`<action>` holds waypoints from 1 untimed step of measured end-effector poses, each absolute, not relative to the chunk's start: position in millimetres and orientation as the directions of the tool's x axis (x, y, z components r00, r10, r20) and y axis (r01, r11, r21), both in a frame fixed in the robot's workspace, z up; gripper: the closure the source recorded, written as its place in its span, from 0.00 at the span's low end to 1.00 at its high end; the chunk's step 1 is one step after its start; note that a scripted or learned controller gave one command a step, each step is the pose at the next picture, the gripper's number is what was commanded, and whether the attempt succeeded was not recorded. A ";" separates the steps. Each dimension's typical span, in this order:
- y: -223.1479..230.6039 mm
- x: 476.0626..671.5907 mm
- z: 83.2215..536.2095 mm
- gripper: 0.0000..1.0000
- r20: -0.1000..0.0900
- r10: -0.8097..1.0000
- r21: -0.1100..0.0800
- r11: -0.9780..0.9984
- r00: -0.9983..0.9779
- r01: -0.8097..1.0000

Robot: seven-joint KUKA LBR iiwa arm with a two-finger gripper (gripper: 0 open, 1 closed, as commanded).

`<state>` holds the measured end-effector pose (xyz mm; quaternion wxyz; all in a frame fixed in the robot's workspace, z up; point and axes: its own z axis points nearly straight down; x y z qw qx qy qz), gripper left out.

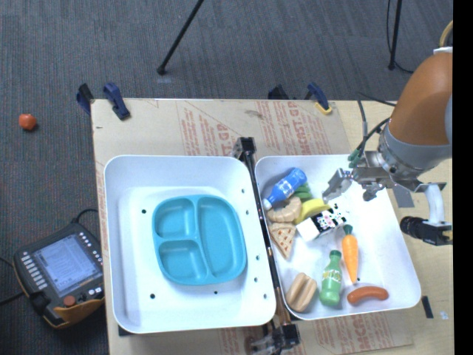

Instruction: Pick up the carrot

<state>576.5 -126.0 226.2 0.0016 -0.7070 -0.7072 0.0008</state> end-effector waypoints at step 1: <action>-156.0 549.4 103.1 0.00 0.001 0.912 0.001 0.410 -0.410 0.912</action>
